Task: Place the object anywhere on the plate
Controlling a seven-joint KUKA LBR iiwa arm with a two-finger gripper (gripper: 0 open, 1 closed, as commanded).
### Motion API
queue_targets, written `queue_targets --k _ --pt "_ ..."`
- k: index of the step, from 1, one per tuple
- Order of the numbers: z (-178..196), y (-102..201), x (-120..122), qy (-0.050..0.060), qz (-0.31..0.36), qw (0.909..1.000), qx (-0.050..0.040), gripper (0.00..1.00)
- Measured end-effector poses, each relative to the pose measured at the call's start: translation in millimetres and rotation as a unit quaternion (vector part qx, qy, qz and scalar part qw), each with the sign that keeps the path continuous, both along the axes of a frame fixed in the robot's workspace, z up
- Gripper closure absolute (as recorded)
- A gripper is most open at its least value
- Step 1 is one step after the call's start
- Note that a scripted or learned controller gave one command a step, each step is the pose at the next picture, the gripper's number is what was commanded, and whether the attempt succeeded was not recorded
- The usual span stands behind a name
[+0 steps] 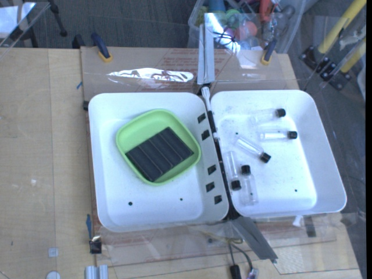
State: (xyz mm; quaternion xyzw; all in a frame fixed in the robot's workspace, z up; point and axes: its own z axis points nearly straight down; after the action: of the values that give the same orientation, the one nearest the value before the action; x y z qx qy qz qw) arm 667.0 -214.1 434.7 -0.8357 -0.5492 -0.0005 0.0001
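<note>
**Two white bins on a pale wooden bench**

Set on a pale wooden bench (35, 156), side by side, with a clear tub of bright odds and ends (250, 4) at the far edge. Parted by a thin upright divider (210, 156) bearing small black squares.

In the left bin (110, 208): a square green plate (131, 129), turned at an angle and lying towards the bin's far side. On the plate, flat and within its rim: a dark ribbed slab (158, 153).

In the right bin (314, 173): five clear vials with black caps, all lying down and well apart from the plate. Two towards the far right, one (269, 114) beyond the other (278, 135). One slanted near the middle (251, 147). Two more just beside each other near the divider, (233, 166) and (247, 185).

Whether the gripper is apart or together: impossible to tell.
</note>
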Motion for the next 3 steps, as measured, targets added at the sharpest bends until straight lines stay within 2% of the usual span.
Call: queue_targets --k 1,3 --pt "0.1 -0.1 0.2 0.0 0.001 1.0 -0.0004 0.0" --pt "-0.1 -0.5 -0.3 0.0 -0.059 0.9982 0.0003 0.0"
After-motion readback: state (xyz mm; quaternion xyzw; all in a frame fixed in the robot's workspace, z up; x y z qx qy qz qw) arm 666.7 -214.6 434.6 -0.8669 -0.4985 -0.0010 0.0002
